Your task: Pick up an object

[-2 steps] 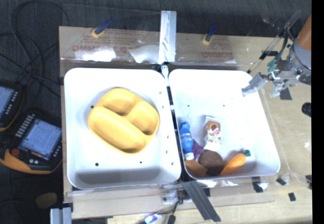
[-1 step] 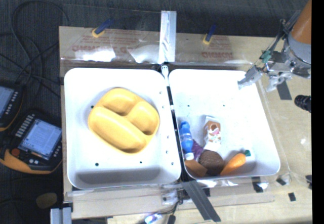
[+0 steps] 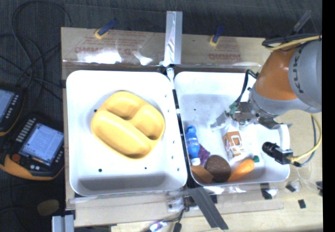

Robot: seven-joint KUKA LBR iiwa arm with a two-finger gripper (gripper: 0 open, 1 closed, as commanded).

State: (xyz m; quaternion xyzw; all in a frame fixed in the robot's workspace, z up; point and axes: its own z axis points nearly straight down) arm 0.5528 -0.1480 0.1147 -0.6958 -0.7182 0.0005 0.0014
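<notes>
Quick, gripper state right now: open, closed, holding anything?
Gripper: cannot be told from this view; it sits low in the right bin, just above the small carton.

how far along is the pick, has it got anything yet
Done: the arm has reached over the right bin, and the gripper hangs just above the small orange-and-white carton. In hand: nothing visible between the fingers. Left: closing on an object and lifting it; the carton, carrot and blue bottle all lie in the bin.

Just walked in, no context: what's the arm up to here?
The KUKA arm reaches into the right bin, its claw low over a small orange-and-white carton. A blue bottle, brown ball and carrot crowd the near corner. The left bin holds a big yellow object. No grasp visible.
</notes>
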